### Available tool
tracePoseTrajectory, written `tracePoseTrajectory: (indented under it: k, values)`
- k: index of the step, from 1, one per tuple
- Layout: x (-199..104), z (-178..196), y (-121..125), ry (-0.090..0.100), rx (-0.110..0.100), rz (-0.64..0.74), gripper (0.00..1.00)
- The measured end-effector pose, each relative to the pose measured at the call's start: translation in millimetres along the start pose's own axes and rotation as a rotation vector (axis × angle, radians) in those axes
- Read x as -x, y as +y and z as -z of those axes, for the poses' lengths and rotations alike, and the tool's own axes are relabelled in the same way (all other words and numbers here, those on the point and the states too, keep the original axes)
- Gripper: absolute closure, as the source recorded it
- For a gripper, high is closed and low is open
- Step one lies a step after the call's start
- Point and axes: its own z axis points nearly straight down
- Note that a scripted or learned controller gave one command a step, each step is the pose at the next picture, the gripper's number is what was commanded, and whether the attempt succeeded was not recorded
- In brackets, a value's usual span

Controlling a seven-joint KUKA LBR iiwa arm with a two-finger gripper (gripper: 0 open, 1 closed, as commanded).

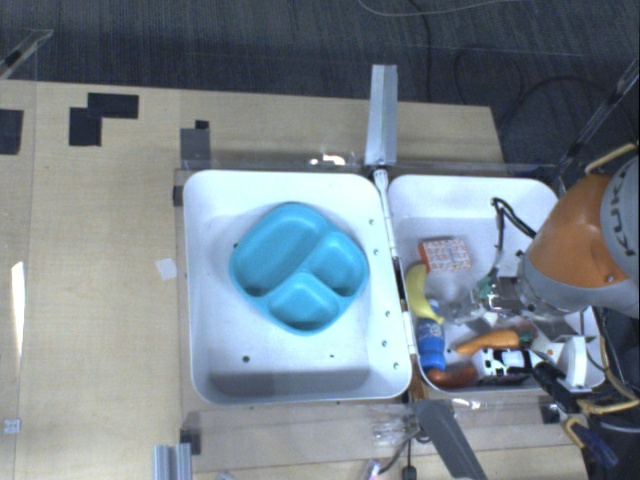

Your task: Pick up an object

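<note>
Two white bins side by side, seen from the fixed overhead camera: left bin [210, 268] carries a blue divided tray [298, 266] sitting roughly central, right bin [470, 193] has the clutter. My arm [590, 243] reaches in from the right, orange band over the right bin's far side, and my gripper [492, 298] sits low among the items there. Jaw state: cannot tell, the wrist body and glare hide it. Step, as I judge it: descent or reach onto a target, nothing seen held. Closest candidates look like the orange object [490, 341] just beside and below my gripper, and the yellow object [418, 290] near the dividing wall. Small red-and-white patterned box [445, 255] lies a bit further up the bin, apart from me. Blue bottle-like thing [430, 346] lies along the left wall, a dark red item [455, 376] at the near edge. Orange object: elongated, lying flat, crowded by neighbours. Next move probably needs centering over one item, then closing and lifting straight up to avoid dragging neighbours.
</note>
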Motion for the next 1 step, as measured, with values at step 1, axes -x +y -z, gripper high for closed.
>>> tracePoseTrajectory:
  k: [1]
  values:
    - [-64.7, 135.0, 16.4, 0.002, -0.015, 0.005, 1.0]
